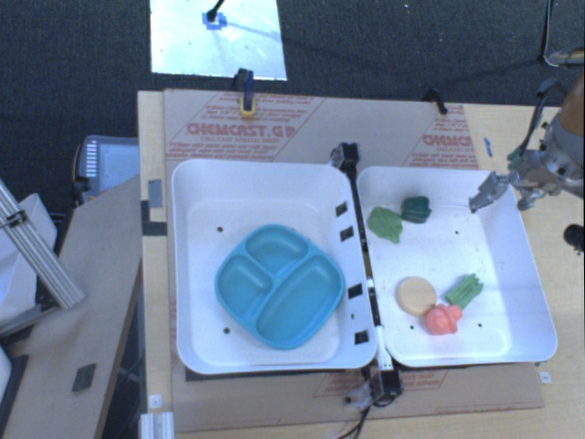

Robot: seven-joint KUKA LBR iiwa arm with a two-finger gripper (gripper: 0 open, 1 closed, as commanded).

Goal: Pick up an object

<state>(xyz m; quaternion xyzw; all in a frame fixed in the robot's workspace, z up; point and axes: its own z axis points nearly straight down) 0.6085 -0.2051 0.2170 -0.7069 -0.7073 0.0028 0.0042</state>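
Bright, even overhead light; soft shadows inside white bins point(274, 176); glare on metal sheet point(218, 26); slightly soft focus.

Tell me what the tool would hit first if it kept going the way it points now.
The tool seems to point down-left over the right bin. Straight on, it likely meets bare bin floor first, passing right of the dark green piece. Depth is hard to judge.

"CHEMCAST" on the board point(239, 128)
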